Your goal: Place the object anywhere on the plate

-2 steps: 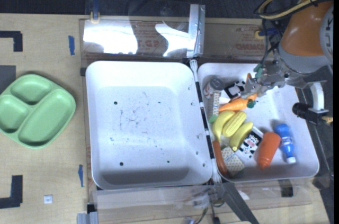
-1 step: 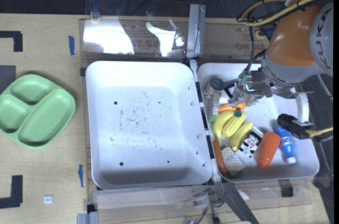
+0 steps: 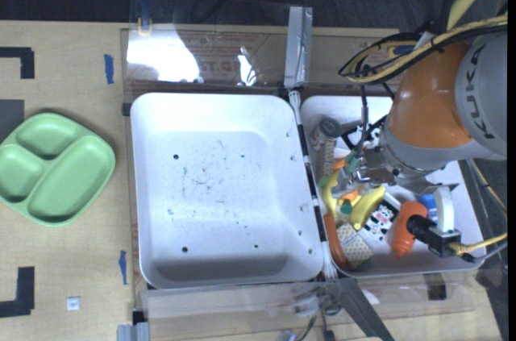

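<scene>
The green divided plate [image 3: 55,168] lies on the wooden bench at the far left, outside both bins. My gripper [image 3: 362,170] is lowered into the right bin [image 3: 459,267], under the orange wrist band, right above a heap of small objects. Just below it lie a yellow banana-shaped toy [image 3: 368,207] and a small green piece [image 3: 347,207]. The wrist hides what is directly under the gripper, and I see nothing clearly held.
The left bin [image 3: 218,186] sits between the plate and the right bin. In the right bin also lie an orange toy [image 3: 403,228], a beige mesh piece [image 3: 351,239], a grey round item [image 3: 329,126] and a blue-and-white item [image 3: 440,207]. Cables hang above the arm.
</scene>
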Available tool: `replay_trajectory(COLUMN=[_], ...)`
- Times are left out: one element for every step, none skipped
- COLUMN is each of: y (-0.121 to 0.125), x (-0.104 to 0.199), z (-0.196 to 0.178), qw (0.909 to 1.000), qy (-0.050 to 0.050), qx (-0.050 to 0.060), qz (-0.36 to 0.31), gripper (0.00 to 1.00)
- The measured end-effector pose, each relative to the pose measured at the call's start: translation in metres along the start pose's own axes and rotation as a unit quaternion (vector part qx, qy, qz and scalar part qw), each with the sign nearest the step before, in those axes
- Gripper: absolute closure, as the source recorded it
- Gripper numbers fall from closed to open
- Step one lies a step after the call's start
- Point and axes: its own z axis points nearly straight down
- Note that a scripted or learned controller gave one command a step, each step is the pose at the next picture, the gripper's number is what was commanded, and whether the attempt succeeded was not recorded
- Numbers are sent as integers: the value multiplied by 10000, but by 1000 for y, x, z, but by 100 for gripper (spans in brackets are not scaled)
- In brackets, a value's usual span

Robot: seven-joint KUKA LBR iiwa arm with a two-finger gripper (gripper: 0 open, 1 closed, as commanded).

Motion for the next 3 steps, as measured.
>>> replay_trajectory(y=[-26, -25, -9], x=[14, 28, 87], z=[0, 0, 0], qw=[9966, 9867, 9999], qy=[3, 1, -9], qx=[3, 0, -12], qz=[-827, -1627, 147], gripper=[100, 100, 100])
